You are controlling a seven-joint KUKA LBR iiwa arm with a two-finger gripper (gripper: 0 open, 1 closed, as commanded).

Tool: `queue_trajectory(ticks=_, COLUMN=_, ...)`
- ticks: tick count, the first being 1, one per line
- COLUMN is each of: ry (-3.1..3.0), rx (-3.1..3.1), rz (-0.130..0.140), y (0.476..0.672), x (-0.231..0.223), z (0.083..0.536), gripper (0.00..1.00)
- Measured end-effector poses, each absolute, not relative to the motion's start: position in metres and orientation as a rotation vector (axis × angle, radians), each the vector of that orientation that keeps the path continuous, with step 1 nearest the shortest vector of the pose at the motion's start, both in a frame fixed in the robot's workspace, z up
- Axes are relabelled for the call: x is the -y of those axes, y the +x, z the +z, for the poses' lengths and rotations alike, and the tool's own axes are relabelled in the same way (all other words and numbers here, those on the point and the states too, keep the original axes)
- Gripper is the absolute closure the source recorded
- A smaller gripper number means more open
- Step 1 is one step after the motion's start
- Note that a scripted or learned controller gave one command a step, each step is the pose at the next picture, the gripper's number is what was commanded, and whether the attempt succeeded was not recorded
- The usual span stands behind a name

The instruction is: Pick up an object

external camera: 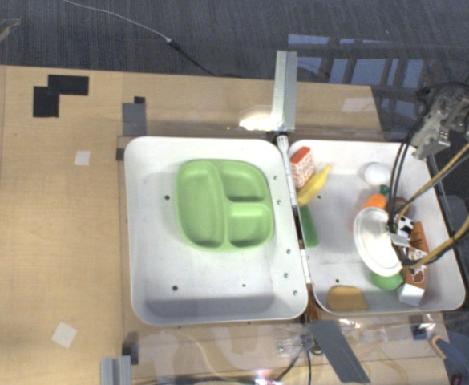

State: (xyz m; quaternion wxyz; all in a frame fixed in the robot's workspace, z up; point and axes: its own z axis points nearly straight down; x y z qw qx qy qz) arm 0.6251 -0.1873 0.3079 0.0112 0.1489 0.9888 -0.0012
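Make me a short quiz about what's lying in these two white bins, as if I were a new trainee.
1. True or false: the green divided tray lies in the left bin.
2. Which item sits at the right bin's near edge: A) brown bread-like piece, B) white ball, C) banana?
3. Fill in: the white plate lies in the ____ bin.

Key: 1 true; 2 A; 3 right.

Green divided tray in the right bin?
No. The green tray sits in the left bin; the right bin holds the small items.
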Motion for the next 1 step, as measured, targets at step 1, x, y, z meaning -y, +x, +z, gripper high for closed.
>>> queue_trajectory(ticks=1, ry=-0.275, rx=-3.126, rz=0.003, y=0.6174, x=0.1528, z=0.1941, gripper=1.00)
